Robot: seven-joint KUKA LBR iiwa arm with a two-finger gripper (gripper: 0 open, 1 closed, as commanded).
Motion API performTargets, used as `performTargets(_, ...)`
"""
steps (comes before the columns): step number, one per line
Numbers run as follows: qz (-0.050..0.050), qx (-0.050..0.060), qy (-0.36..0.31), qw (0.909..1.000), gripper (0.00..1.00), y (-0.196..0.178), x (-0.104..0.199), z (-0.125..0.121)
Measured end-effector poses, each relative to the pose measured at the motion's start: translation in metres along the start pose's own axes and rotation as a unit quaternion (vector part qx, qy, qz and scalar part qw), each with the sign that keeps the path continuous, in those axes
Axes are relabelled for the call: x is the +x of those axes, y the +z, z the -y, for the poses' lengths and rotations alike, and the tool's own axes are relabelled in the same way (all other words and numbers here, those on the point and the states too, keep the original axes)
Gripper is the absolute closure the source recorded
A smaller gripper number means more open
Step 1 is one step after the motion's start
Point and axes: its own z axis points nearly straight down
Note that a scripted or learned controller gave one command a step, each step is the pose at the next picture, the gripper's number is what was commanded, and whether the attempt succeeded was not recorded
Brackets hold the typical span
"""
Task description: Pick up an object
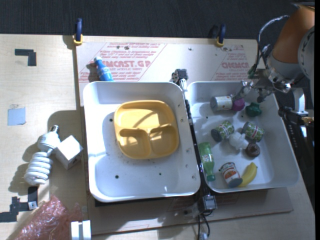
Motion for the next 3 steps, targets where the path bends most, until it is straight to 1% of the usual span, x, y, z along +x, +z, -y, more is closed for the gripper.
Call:
performTargets(1,-0.002,0.011,-0.001,0.9999,0.0,0.064,0.041,0.005)
performTargets(2,0.0,0.008,-0.001,1.0,1.0,0.053,0.04,0.003)
performTargets(3,0.0,0.001,0.002,1.0,1.0,-0.039,0.013,0.014)
